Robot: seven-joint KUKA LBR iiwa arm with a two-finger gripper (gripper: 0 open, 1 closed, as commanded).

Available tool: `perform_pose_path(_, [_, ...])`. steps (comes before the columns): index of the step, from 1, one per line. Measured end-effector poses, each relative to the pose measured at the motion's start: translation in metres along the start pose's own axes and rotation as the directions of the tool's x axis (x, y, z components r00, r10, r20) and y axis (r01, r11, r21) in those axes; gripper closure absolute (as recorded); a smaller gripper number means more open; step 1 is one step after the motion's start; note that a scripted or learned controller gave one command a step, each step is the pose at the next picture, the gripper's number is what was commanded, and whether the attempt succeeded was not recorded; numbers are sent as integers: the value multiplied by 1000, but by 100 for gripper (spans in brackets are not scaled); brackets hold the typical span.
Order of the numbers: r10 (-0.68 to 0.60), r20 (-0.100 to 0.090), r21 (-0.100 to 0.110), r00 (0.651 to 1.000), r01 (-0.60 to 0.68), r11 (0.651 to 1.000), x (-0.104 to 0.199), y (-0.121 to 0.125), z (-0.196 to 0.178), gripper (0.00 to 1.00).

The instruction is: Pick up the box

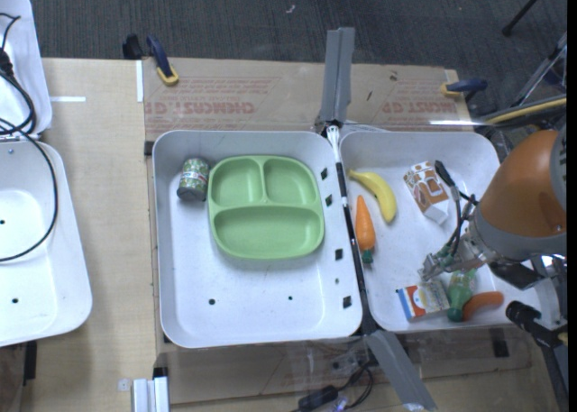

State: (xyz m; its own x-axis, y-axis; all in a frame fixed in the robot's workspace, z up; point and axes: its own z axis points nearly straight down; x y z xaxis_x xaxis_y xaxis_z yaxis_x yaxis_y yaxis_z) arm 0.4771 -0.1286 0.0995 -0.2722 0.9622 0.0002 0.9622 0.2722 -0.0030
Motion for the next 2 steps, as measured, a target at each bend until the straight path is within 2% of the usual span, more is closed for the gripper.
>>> perform_pose_path(1, [0, 0, 0, 1000, 0, 1000, 0, 0, 0, 0])
perform_pose_path(2, [-72, 1, -4, 997, 72, 997, -12, -2, 7, 0])
